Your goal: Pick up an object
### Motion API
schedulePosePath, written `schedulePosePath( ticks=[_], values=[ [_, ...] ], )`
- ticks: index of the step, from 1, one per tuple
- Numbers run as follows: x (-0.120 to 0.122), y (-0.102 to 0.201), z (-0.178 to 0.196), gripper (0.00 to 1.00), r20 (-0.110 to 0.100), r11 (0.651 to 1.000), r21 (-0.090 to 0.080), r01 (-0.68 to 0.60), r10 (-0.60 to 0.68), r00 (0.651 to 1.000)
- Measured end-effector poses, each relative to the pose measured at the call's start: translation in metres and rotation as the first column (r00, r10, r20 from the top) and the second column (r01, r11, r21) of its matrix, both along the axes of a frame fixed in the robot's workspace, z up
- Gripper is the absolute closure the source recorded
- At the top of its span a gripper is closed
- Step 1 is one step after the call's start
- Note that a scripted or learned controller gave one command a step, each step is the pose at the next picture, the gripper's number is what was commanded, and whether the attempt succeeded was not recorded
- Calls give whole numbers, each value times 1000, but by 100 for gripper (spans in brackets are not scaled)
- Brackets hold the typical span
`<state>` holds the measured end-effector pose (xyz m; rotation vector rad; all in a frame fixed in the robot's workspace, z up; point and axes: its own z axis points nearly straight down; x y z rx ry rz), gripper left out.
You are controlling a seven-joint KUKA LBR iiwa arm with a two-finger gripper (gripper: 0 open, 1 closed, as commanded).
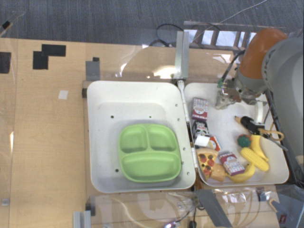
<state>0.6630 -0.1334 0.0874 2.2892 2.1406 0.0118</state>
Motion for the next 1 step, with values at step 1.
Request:
schedulePosePath(
  ticks=[1],
  values=[
    [-70, 1, 34, 0, -8, 990, 0, -140, 140, 990]
  ],
)
